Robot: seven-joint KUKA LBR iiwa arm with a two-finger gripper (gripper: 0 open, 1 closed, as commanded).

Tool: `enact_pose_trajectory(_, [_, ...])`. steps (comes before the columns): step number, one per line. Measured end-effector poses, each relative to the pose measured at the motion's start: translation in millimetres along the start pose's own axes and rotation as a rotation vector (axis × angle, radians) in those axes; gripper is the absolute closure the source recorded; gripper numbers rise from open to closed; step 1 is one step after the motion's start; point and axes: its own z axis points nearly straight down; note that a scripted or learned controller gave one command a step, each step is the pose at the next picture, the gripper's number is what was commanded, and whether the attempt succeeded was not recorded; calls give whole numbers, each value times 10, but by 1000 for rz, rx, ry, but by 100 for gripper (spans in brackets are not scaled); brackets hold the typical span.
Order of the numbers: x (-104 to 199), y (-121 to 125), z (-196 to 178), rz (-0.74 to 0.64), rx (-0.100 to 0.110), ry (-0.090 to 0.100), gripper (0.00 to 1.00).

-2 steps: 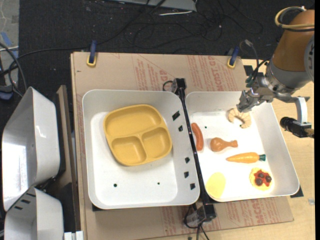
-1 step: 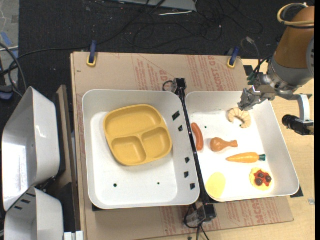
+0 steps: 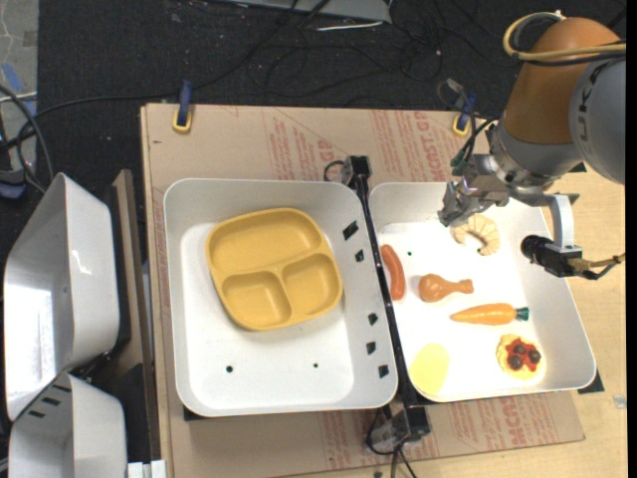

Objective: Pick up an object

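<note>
End effector [image 3: 460,210] low in right bin [image 3: 569,319], touching croissant [image 3: 479,232] at its left edge; can't tell its open/closed state.

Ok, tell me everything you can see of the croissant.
The croissant is a pale tan, curved toy pastry with ridged segments, plastic by its look. It lies flat near the back of the right bin, apart from the other food. The gripper hangs right at its left end, partly covering it; contact is unclear.

Robotics lab: cardboard-topped bench [image 3: 299,137], loose floor cables [image 3: 299,48].
</note>
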Motion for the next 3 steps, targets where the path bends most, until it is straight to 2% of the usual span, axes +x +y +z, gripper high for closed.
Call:
enact_pose_trajectory(2, [1151, -214, 23, -1, 1, 1, 100])
enact_pose_trajectory(3, [1688, -248, -184, -1, -3, 0, 100])
